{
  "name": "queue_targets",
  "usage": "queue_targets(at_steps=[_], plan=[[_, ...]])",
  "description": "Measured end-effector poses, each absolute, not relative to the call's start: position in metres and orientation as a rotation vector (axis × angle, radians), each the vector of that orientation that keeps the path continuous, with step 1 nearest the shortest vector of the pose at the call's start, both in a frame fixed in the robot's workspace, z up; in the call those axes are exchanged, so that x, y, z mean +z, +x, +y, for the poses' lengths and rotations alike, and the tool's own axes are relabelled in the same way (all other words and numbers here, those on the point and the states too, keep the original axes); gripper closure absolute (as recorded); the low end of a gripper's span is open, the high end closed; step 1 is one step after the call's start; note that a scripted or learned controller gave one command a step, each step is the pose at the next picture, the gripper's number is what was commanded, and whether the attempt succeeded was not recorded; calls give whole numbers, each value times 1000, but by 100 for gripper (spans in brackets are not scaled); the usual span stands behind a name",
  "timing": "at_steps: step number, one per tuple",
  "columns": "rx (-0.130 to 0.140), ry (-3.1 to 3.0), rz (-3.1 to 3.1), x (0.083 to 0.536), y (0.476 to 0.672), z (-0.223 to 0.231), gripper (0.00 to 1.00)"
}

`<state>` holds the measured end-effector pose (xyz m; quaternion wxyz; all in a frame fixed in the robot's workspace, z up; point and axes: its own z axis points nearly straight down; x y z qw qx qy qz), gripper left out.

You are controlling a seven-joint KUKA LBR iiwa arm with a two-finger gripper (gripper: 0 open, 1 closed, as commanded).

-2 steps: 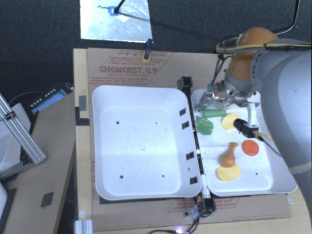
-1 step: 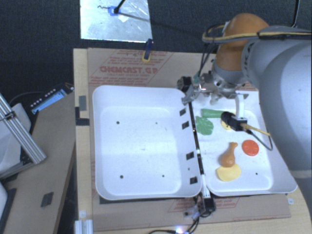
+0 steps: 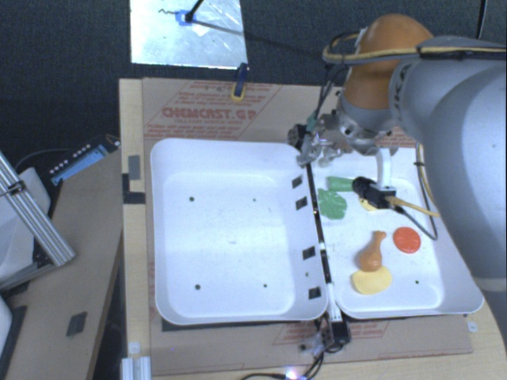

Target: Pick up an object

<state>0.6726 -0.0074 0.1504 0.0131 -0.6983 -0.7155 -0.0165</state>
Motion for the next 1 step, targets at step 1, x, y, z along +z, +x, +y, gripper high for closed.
queue_targets(at_steps=[1], plan=[[-13,-2211,-2238,219,670,64,100]])
